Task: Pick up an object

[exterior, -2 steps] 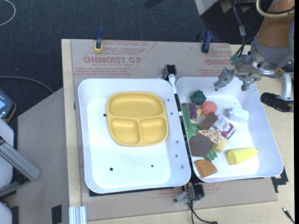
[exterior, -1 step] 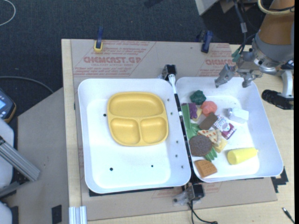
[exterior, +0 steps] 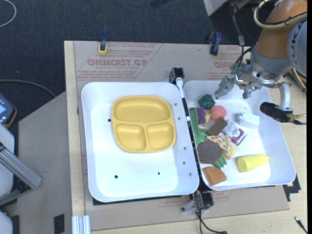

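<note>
My gripper (exterior: pixel 236 87) hangs over the far end of the right bin (exterior: pixel 280 145), its two fingers spread apart with nothing between them. Just below and left of it lie a dark green toy (exterior: pixel 206 101) and a red-pink one (exterior: pixel 218 112). A white block (exterior: pixel 249 119) sits below the gripper, a purple-and-white packet (exterior: pixel 235 132) beside it. Nearer the front are a brown bar (exterior: pixel 217 126), a dark round cookie (exterior: pixel 209 151), a yellow cylinder (exterior: pixel 252 162) and an orange cracker (exterior: pixel 214 174).
The left bin (exterior: pixel 97 145) holds a yellow divided plate (exterior: pixel 144 122). A long green piece (exterior: pixel 194 123) lies along the right bin's left wall. Black clips sit at the seam between the bins, front and back. The grey arm with its orange band comes in from the upper right.
</note>
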Available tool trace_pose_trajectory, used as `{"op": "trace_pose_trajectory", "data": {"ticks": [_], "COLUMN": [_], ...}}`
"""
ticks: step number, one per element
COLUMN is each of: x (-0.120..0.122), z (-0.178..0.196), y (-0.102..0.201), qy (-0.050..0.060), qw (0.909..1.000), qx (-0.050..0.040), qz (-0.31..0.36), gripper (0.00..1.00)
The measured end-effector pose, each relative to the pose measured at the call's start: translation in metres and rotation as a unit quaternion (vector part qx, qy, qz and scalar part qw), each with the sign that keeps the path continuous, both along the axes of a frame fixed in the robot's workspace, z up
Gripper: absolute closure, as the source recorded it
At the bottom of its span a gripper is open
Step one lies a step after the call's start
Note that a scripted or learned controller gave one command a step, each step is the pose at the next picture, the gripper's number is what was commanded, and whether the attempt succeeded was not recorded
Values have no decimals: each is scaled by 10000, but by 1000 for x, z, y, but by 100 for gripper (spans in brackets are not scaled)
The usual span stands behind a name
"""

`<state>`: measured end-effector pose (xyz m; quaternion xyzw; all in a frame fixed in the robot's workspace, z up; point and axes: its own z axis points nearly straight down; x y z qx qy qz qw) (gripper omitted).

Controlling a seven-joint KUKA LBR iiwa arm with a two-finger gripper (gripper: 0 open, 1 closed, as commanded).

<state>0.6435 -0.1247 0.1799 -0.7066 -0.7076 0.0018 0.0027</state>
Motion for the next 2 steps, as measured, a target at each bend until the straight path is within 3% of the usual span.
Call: {"op": "trace_pose_trajectory", "data": {"ticks": [2], "x": [-1], "z": [-96], "y": [2], "qy": [25], "qw": [10000], "qx": [0], "qz": [0], "gripper": [0]}}
